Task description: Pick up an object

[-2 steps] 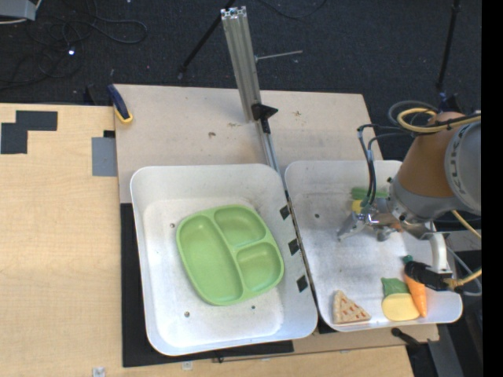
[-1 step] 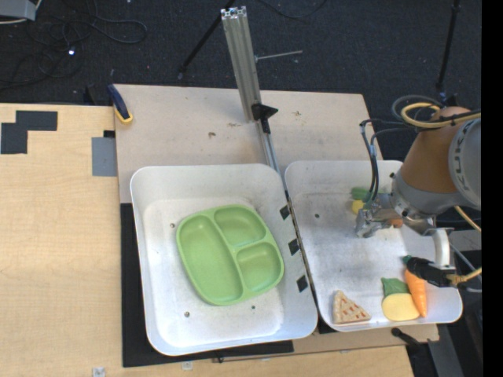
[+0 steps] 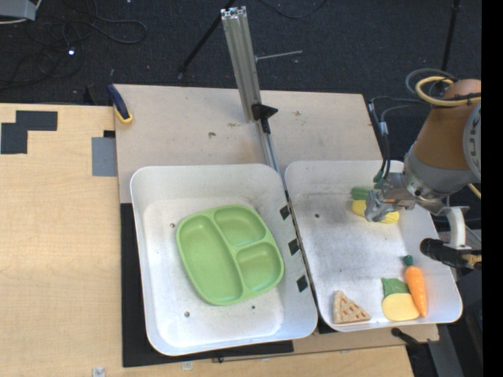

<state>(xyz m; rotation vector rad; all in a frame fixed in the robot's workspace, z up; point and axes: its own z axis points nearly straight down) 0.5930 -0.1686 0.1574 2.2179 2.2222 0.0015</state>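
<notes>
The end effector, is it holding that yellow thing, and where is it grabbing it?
It cannot be told. The end effector sits right down on the yellow and green object in the right bin, covering it partly, so any hold is hidden.

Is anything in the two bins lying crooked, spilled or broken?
Nothing looks spilled or broken. The green tray lies at a slant in the left bin, not square with its walls. In the right bin the carrot, yellow piece and waffle wedge crowd the near corner.

no readable text, labels, numbers or signs anywhere
</notes>
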